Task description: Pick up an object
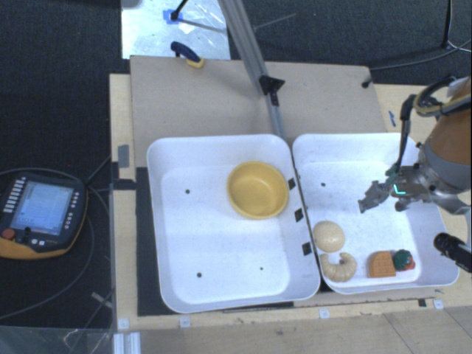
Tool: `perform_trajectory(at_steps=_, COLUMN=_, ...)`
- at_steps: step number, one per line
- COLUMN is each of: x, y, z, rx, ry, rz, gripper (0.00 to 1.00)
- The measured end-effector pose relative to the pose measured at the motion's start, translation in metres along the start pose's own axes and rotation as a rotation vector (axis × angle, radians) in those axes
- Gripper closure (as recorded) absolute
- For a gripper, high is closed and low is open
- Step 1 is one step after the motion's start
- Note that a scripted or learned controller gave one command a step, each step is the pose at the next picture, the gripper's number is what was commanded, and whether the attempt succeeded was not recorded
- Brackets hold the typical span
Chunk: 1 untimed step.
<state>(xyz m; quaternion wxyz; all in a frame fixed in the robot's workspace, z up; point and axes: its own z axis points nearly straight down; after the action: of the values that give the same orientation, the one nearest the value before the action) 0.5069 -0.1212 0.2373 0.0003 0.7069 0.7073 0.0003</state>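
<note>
The object to pick could be any of several, and we find the likeliest ones gathered along the near edge of the right bin (346, 150). Nearest us lie a pale curled shell-like piece (338, 267) and an orange block (381, 264) with a small green-and-red thing (403, 259) touching its right side; we cannot tell what that last one is. Just behind the curled piece sits a cream egg-shaped ball (328, 236), close to the wall shared with the left bin (166, 198). We judge these have settled towards that near edge, which leaves them crowded against the bin's rim and awkward to reach from the side.

Farther back, the gripper (375, 197) hangs over the bare middle of the right bin, well apart from all four things and with nothing between its jaws; whether the jaws are spread or closed we cannot tell at this size. The arm (450, 150) reaches in from the counter's right edge, so it looks to us poised above rather than committed to any target.

Beyond the dividing wall, a yellow bowl (257, 189) sits upright towards the far right corner of the left bin, alone and open to approach from above.
</note>
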Motion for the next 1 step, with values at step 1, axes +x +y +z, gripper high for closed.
perform_trajectory(at_steps=1, x=0.0, y=0.0, z=0.0, rx=0.0, ry=0.0, rz=0.0, gripper=0.0)
